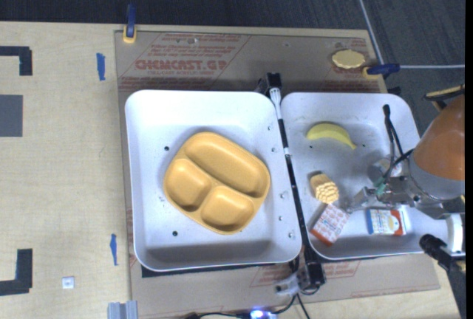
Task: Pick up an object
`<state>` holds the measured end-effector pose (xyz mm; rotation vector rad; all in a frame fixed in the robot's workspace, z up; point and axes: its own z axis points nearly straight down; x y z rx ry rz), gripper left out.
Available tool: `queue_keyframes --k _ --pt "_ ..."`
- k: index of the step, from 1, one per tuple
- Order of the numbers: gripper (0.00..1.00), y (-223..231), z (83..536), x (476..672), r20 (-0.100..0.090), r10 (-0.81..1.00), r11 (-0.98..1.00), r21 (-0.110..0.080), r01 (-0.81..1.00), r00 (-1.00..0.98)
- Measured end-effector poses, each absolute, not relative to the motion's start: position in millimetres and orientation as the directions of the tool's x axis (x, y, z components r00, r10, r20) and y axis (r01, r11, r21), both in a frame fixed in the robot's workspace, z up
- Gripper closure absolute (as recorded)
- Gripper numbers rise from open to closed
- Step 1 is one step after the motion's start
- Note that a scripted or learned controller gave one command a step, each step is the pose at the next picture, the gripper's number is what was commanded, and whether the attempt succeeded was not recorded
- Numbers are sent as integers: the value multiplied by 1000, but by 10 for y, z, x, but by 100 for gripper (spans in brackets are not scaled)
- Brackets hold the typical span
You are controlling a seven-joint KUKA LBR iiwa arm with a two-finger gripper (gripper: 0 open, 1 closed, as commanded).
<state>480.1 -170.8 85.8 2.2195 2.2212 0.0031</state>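
The right bin [347,107] holds a yellow banana [331,134] near its back. A small corn cob piece [324,187] lies at the left, with a red and white packet [329,223] just in front of it. A white carton with blue and orange print [386,221] lies near the front wall. My gripper [378,188] is low in this bin, reaching in from the right. It sits just above the carton and to the right of the corn piece. Nothing shows held in it.
A yellow three-compartment plate [215,181] lies in the left bin [144,162]. A black divider [284,155] runs between the bins. A round tan disc [348,59] and a blue clamp [380,69] sit on the board behind the right bin.
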Motion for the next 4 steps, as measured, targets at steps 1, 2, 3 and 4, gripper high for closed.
queue_keyframes --k 1,2,3,4 --pt "100 -1724 969 4821 -4 1000 -1 10 1000 1" --pt "100 -713 1851 5179 1 1000 2 2 1000 -2" --pt "0 -718 1850 5177 0 1000 1 2 1000 -1" --pt "0 -924 859 4920 0 1000 0 2 1000 0"
